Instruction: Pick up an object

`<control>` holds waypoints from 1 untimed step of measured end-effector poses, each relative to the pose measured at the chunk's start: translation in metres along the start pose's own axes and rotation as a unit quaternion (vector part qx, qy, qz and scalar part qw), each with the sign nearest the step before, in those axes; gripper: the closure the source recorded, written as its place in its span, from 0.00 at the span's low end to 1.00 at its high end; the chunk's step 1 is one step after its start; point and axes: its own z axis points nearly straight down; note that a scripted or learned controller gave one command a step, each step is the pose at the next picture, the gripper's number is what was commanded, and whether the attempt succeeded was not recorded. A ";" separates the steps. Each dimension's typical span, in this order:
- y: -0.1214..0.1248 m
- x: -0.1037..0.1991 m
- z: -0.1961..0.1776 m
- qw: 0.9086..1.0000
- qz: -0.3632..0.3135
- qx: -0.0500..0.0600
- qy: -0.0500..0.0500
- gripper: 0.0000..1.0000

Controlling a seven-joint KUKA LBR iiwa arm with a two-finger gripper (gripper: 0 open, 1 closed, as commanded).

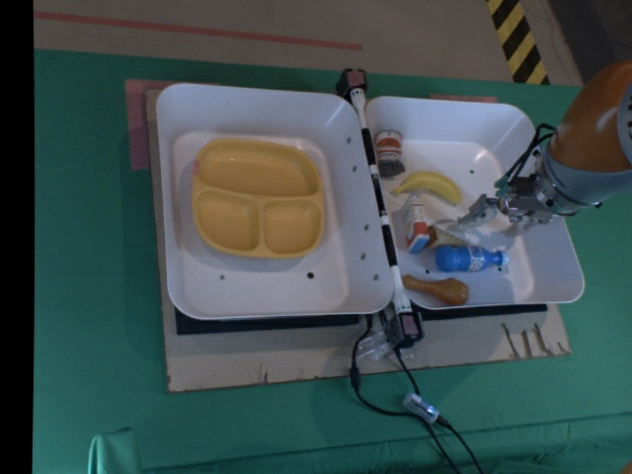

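In the right bin (pixel 548 270) lie a banana (pixel 429 186), a small can with a red label (pixel 389 152), a white and red bottle (pixel 418 224), a blue bottle (pixel 468 259) and a brown chicken drumstick (pixel 437 288). My gripper (pixel 476 213) hangs over the right bin, its fingers pointing left toward the white and red bottle and just above the blue bottle. Nothing shows between the fingers.
The left bin (pixel 188 284) holds a yellow divided plate (pixel 259 197). A black and white divider bar (pixel 377 196) runs between the bins. Cables (pixel 415 403) trail off the front of the bench onto the green cloth.
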 end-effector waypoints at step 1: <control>-0.052 0.000 -0.001 1.000 0.000 -0.003 -0.001 0.00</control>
